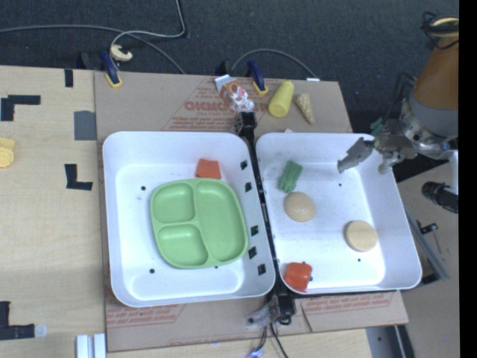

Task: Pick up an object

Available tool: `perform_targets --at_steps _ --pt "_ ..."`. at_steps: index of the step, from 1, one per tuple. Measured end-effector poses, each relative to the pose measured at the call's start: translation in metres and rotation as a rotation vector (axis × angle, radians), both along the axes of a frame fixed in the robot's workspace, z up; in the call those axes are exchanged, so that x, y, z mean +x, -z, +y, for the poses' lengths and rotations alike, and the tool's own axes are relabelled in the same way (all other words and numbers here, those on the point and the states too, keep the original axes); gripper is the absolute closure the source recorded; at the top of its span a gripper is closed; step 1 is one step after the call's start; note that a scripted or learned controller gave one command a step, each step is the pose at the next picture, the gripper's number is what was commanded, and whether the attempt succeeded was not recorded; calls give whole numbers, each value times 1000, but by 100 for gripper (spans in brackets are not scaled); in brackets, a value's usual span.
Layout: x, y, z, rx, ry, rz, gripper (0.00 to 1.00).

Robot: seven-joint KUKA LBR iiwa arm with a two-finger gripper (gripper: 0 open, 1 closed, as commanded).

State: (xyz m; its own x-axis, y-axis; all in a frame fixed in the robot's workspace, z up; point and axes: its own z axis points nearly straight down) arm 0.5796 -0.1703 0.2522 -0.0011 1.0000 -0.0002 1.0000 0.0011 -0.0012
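The right bin [387, 200] holds a green oblong piece [289, 176], a tan round piece [299, 206] just below it, a second tan round piece [361, 236] toward the front right, and a red piece [297, 274] in the front left corner. My gripper [367, 162] hangs over the bin's far right part, open, with nothing between its fingers. It is well to the right of the green piece and above the second tan piece. The left bin [119, 200] holds a green divided plate [198, 222] and an orange block [209, 169].
Behind the bins on the cardboard lie a yellow bottle [281, 99], a tan cone [306, 108] and a small packet [235, 94]. Clips and black fittings run along the seam between the bins. Cables cross the dark floor at the back.
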Motion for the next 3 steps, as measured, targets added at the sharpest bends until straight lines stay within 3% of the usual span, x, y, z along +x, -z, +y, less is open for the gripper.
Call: perform_targets --at_steps 1,2,3 --pt "8 93 54 1 -1 2 0" --pt "44 166 74 -1 -1 -4 0" --pt "89 167 66 -1 -1 -3 0"
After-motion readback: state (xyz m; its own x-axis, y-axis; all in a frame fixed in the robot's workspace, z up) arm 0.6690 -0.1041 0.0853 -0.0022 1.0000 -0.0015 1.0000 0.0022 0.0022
